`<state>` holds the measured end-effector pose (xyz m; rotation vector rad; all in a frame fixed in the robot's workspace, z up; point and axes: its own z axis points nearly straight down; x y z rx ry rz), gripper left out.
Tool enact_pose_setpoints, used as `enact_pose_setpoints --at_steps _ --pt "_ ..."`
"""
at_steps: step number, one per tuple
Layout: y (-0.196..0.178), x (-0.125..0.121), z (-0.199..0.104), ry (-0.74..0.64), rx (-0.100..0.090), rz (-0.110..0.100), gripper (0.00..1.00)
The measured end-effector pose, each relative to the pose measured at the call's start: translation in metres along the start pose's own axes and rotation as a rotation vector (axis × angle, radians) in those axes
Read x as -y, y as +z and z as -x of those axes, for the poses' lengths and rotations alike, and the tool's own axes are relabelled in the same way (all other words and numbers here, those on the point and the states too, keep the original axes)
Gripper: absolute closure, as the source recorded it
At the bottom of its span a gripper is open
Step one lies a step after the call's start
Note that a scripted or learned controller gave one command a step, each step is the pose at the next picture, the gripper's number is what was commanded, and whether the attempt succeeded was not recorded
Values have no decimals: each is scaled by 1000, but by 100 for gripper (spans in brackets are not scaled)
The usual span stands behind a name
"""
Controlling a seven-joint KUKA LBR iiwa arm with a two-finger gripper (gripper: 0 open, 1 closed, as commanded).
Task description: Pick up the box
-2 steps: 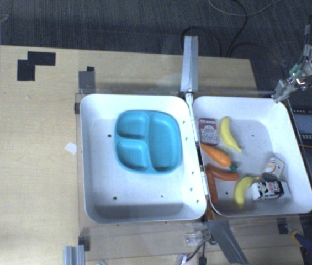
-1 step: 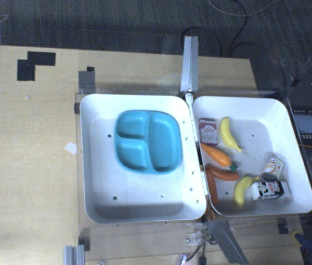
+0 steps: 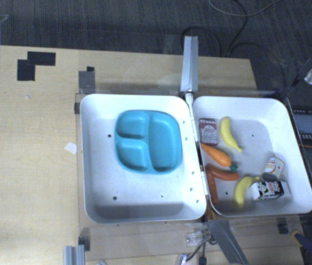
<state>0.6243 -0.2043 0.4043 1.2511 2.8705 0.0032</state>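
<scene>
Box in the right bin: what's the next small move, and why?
Probably bring the arm in over the right bin and down above the red box. It lies flat at the bin's upper left by the divider, with a banana close beside it, so come straight down, fingers clear of the banana.

Two bananas (image 3: 231,134), one carrot (image 3: 217,155), one box (image 3: 208,131), one tray (image 3: 148,141).
</scene>
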Motion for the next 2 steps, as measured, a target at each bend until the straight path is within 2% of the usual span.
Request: enact_pose_setpoints --at_steps 1,2 --pt "-34 -30 27 28 0 1 100" --pt "-34 -34 28 -25 1 0 100"
